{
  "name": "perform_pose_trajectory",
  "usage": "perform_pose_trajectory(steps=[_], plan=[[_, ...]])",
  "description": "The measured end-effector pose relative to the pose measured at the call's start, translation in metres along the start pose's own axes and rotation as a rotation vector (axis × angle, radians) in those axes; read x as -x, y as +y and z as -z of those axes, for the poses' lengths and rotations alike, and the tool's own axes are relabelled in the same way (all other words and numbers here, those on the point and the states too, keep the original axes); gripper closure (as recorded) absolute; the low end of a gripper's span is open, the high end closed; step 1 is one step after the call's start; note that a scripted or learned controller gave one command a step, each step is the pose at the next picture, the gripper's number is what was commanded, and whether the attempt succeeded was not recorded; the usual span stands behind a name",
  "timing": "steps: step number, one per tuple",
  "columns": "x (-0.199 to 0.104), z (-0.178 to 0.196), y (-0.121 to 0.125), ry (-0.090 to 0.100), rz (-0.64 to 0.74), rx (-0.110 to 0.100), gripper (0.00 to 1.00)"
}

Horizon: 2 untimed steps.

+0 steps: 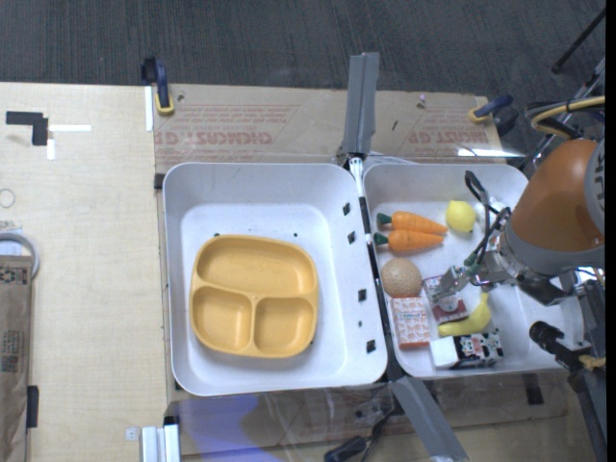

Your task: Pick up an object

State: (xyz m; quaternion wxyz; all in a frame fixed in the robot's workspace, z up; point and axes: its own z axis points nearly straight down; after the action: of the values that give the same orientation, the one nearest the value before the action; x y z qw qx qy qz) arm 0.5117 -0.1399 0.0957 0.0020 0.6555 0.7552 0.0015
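Lowest in view, a black-and-white box [466,348] lies just below the gripper [450,288]; banana [467,319] sits just below-right, long axis slanting; whether the gripper grips anything, I cannot tell.

Two bins [183,258], one tray [255,295], two carrots [416,231], one lemon [461,217], one banana [469,320].

The arm [558,205] enters from the right, orange band uppermost, wrist angled down and leftward. The tool [445,292] hangs low at its end.
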Motion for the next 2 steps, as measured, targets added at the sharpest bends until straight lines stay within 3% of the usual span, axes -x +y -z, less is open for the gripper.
perform_pose_trajectory(steps=[1, 2], plan=[[-0.032, -0.004, -0.026, 0.0, 0.07, -0.004, 0.0], [-0.003, -0.004, -0.034, 0.002, 0.154, -0.005, 0.0]])
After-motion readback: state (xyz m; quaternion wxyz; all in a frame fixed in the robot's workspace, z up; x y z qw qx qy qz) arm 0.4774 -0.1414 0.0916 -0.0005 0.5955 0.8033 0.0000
